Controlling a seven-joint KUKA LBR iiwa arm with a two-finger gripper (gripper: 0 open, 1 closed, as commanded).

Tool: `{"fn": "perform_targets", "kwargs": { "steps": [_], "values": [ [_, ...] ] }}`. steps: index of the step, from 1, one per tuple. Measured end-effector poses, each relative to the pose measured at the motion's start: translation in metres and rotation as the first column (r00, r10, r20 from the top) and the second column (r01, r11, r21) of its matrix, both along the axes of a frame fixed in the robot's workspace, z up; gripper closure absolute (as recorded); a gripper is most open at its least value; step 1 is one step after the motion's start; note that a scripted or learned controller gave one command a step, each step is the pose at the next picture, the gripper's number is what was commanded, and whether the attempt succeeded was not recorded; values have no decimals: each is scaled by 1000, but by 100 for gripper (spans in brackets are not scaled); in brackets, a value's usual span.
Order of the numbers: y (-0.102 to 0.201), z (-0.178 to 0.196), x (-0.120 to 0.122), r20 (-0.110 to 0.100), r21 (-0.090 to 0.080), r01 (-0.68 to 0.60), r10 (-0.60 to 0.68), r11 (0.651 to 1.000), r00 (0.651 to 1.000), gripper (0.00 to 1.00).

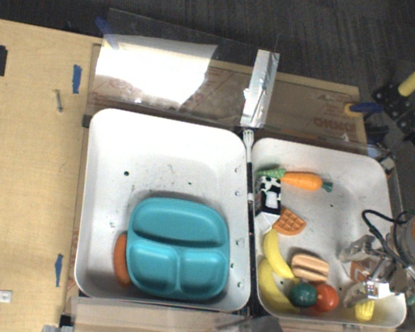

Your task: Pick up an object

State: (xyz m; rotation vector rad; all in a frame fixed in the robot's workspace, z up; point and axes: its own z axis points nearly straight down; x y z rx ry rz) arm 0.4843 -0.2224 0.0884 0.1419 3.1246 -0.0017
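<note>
Gripper (367,276), a tangle of metal and black cable, low in the right bin (364,173), close to its right wall and near its front wall. Cannot tell whether open or clenched, and nothing visibly grasped.

Tight on the gripper's right and front sides, with the bin's rim just beside it. Open white floor behind the gripper, stretching to the back wall, and more bare floor to its left toward the bin's middle.

Just in front of the gripper, a small yellow corn piece (364,310) against the front wall. Left of that, a red tomato (327,299) touching a dark green ball (302,295). Further left, a hot dog (309,265) in a tan bun, then two yellow bananas (273,261) curving along the bin's left wall. Well behind and left, a brown waffle (289,223), a black-and-white block (270,193) and an orange carrot (302,181) with a green top.

Far left, the left bin (110,184), holding a teal divided tray (176,247) with something orange (121,259) tucked under its left edge.
</note>
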Motion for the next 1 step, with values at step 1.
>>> {"fn": "perform_targets", "kwargs": {
  "steps": [1],
  "values": [
    [0, 11, 1, 2, -2, -2, 2, 1000, 1000, 100]
  ]
}}
